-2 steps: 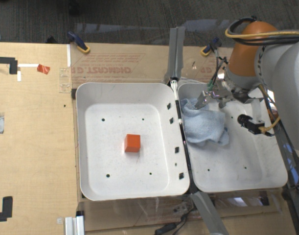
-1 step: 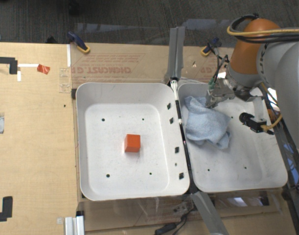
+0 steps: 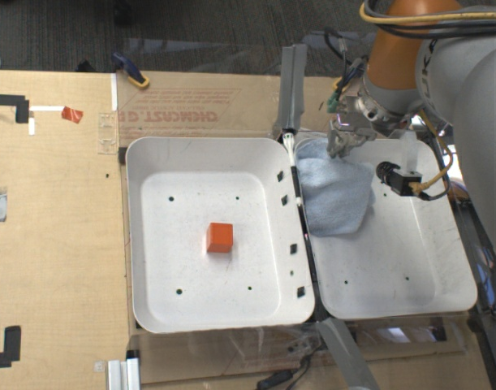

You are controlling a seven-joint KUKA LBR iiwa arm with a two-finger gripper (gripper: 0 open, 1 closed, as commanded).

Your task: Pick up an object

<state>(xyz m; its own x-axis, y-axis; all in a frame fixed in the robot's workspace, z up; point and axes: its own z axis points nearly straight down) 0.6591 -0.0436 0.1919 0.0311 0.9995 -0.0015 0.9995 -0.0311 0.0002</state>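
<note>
Gripper (image 3: 342, 142): at the far edge of the right bin, just right of the divider between the bins, its tips down on the far end of the blue-grey cloth — whether the fingers are spread or pinched I cannot tell, since they blur into the fabric.
Near edge of bench: bare brown board under the bins, with a grey metal strut (image 3: 345, 356) slanting out below the seam.
Left bin (image 3: 142, 242): shallow, white, with small dark holes in its floor.
Orange block (image 3: 220, 238): a small cube lying slightly left of the left bin's middle, toward the near side, apart from every wall and well apart from the gripper.
Right bin (image 3: 410, 275): shallow and white, its near half bare floor.
Blue-grey cloth (image 3: 337, 193): crumpled in the far-left part of the right bin, lying against the divider — its far end reaches up under the gripper.
Black cable fitting (image 3: 398, 177): hangs over the right bin just right of the cloth.
Arm (image 3: 410, 47): grey with an orange band, entering from the far right and bending down toward the cloth.
Left board: pale wood panel (image 3: 45, 242) beside the left bin, with a small red tag (image 3: 71, 114) at its far end.
</note>
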